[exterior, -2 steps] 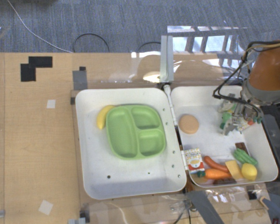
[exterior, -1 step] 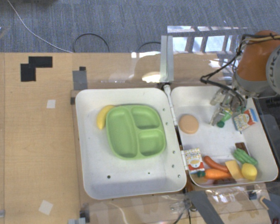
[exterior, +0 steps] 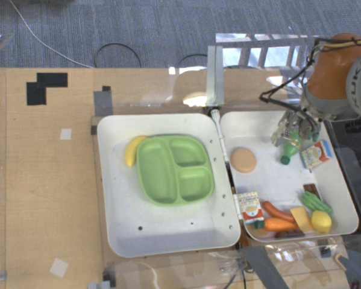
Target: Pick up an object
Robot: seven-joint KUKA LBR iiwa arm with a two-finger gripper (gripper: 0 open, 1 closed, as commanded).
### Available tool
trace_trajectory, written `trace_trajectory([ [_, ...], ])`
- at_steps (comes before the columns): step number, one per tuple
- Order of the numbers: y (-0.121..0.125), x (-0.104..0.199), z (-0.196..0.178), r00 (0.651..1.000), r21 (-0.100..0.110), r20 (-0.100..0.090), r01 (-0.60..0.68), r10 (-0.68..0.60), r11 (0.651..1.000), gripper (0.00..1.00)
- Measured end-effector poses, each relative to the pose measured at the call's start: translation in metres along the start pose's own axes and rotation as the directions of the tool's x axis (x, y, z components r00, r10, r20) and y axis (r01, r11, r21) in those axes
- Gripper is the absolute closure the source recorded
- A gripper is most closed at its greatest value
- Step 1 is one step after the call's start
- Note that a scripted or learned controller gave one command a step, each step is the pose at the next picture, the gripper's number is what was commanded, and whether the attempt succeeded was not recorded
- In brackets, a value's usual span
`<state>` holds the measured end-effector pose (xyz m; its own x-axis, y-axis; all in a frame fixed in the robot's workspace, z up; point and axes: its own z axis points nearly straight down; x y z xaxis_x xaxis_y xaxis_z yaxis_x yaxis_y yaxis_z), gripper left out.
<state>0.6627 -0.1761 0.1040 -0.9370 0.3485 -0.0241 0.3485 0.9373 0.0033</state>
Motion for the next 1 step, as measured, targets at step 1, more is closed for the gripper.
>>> trace_trajectory([
  [1, 0.0181, 0.0144, -0.146, 0.99, -0.001, 0.001, -0.14, 0.14, 0.99, 1.0],
])
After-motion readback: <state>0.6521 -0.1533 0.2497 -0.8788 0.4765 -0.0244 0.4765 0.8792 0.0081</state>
